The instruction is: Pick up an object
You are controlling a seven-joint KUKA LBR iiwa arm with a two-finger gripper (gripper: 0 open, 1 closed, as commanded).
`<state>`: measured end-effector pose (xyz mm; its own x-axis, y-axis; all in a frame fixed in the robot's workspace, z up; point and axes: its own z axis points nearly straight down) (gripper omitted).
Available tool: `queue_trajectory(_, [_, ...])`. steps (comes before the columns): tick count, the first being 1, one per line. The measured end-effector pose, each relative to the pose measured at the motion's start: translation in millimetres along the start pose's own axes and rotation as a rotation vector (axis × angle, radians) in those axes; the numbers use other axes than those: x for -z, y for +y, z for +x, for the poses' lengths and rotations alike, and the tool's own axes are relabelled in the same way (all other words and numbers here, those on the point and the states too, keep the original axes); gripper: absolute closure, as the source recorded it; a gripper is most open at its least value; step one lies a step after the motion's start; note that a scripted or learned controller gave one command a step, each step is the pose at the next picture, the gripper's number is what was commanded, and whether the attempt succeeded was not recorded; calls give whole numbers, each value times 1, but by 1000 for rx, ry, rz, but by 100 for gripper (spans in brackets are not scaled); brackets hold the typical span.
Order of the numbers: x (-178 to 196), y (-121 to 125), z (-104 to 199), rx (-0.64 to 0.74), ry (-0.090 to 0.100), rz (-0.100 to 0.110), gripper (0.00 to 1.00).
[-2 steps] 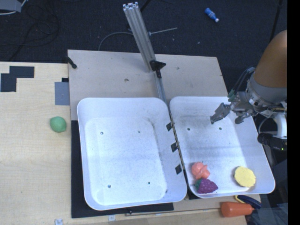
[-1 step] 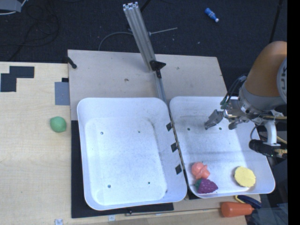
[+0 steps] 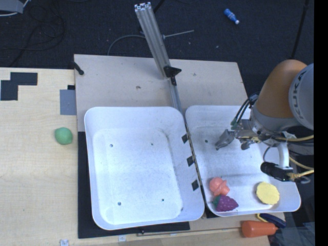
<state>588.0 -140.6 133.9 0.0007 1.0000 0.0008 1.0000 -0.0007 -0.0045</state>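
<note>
Three small objects lie in the right bin [image 3: 205, 122], all along its near edge, around six o'clock of the bin floor. A salmon-pink lumpy piece [image 3: 219, 185] sits at about seven o'clock, touching a purple, bumpy, grape-like cluster [image 3: 226, 204] with a bit of green on its left side, which lies just below it. A flat, pale yellow round disc [image 3: 268, 193] rests at about five o'clock, well apart from the other two, near the bin's right corner.
</note>
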Motion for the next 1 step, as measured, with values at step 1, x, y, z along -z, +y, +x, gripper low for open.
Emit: queue_trajectory(1, [13,1,-1,-2,-1,-4,100])
